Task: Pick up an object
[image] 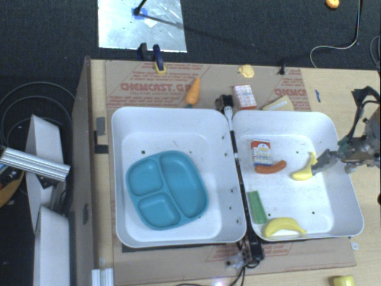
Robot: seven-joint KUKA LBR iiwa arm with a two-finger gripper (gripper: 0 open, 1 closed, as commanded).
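Small yellow banana (304, 170) beside sausage (270, 168)

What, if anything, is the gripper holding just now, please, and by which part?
It cannot be told: the gripper sits at the small banana, but the grip itself is too blurred.

Slanted overhead view of both bins (178, 117)

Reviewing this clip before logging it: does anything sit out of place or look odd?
Yes. Several items lie outside the bins on the board behind them: a carrot, a small box and a pale yellow lump. An orange ball sits off on the dark floor.
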